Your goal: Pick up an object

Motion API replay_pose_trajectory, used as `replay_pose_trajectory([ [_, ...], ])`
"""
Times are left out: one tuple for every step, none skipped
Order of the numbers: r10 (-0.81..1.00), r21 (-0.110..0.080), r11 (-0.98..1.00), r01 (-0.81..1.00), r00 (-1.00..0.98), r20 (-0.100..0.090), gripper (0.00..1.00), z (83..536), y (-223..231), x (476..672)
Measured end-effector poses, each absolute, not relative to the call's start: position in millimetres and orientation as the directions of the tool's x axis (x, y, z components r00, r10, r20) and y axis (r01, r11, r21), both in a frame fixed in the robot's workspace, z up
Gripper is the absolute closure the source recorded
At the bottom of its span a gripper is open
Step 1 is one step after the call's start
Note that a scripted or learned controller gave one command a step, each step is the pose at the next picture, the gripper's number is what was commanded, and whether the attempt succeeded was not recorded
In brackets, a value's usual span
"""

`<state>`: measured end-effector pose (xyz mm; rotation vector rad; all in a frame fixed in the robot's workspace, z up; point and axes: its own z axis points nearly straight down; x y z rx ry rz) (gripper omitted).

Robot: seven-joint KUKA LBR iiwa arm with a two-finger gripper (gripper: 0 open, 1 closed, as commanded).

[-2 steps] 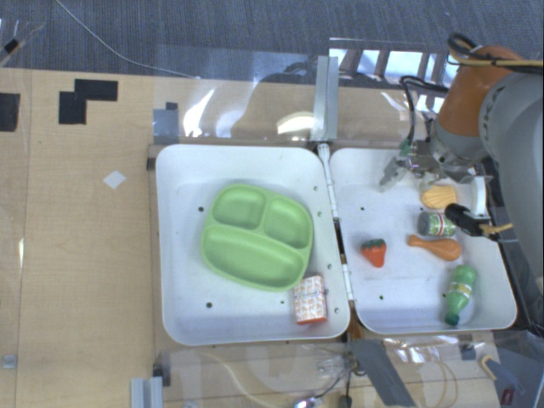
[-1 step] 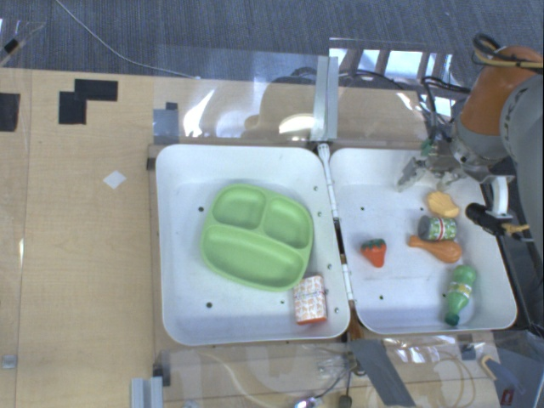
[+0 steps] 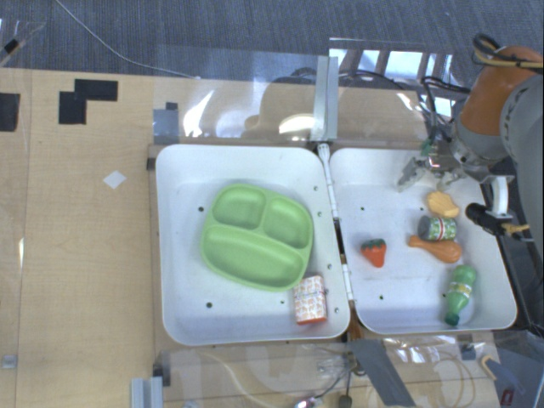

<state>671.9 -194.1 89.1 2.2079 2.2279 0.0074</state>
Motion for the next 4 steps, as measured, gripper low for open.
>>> replay_pose_trajectory([
  [1.000, 0.005, 0.003, 1.000, -0.003, -0.001, 0.00, 100.6, -195.2, 561.0],
  [1.000, 0.012, 0.008, 1.000, -0.008, -0.001, 0.00, 89.4, -173.4, 638.4],
  [1.000, 0.013, 0.004, 1.000, -0.004, -0.001, 0.00, 91.7, -164.6, 571.1],
  [1.000, 0.020, 0.007, 1.000, -0.007, -0.001, 1.00, 103.0, -162.8, 573.8],
])
